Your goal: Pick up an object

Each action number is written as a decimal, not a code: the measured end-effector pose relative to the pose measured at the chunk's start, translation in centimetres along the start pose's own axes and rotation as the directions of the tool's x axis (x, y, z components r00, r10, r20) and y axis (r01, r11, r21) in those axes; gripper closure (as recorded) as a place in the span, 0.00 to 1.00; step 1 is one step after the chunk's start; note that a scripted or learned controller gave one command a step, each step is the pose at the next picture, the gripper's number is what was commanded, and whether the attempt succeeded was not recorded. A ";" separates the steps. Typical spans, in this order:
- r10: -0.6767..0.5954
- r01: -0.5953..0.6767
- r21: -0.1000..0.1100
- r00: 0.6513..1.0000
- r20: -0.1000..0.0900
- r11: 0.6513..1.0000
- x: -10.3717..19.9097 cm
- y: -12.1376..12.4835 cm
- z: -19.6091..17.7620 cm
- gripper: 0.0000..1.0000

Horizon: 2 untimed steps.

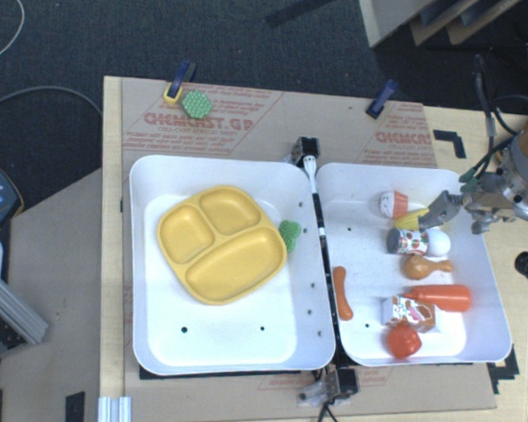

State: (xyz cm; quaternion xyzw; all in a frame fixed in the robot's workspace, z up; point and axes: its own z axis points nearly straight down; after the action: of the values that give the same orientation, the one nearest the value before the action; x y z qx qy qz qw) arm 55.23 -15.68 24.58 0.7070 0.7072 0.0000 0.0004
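I see the gripper (441, 210) over the right bin (356, 332); jaw state: cannot tell. Just below it lie a can (408, 241), egg (439, 240) and drumstick (425, 267). The left bin (149, 332) holds 1 yellow tray (221, 244).

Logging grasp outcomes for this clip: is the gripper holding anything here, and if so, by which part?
Nothing is held. The gripper hovers over the right bin, just right of the can and white egg, with nothing between its fingers.
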 end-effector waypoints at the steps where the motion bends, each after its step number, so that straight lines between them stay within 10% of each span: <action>1: -0.001 0.001 0.006 1.000 -0.002 1.000 -0.8 5.0 16.6 0.00; 2: 0.000 0.000 -0.005 1.000 0.001 1.000 -0.9 5.3 14.7 1.00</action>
State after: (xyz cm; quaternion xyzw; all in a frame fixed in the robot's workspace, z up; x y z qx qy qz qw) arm 60.51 -16.61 9.86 0.7072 0.7071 0.0013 0.0026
